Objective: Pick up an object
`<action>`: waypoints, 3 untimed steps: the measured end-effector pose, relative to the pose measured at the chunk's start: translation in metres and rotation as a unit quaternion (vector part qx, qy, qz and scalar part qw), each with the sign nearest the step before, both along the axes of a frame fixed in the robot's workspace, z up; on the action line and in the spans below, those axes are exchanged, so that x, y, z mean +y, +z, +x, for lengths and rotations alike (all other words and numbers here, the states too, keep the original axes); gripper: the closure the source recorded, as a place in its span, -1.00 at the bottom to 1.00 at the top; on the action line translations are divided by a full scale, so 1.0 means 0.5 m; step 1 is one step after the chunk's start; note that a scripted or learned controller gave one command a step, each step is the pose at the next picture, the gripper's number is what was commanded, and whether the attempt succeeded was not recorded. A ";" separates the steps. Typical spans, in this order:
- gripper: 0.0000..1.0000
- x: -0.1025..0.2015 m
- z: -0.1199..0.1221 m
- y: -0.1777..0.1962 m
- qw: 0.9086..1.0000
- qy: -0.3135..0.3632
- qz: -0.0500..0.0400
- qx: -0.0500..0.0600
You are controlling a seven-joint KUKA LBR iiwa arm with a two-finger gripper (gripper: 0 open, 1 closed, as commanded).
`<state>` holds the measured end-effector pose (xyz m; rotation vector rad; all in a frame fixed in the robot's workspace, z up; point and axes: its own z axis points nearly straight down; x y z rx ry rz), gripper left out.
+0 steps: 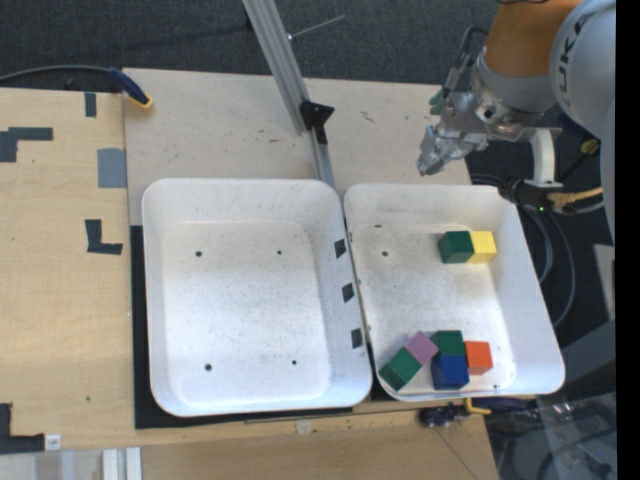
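While the gripper point(437, 158) hangs above the far edge of the right bin point(520, 268), holding nothing I can see, it should come down straight over one block. The green block point(456, 247) touching the yellow block point(483, 245) looks easiest. More small, hard cubes crowd the smooth white bin's near corner.

Matt speckled white plastic bins point(250, 193), pale wood bench point(60, 298), smooth metal tool point(437, 156)
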<state>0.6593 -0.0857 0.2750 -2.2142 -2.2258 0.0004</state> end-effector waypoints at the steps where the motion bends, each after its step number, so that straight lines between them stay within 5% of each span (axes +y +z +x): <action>1: 1.00 0.094 -0.033 -0.001 1.000 0.000 0.000 0.000; 3: 1.00 0.312 -0.119 -0.076 1.000 0.000 0.000 0.002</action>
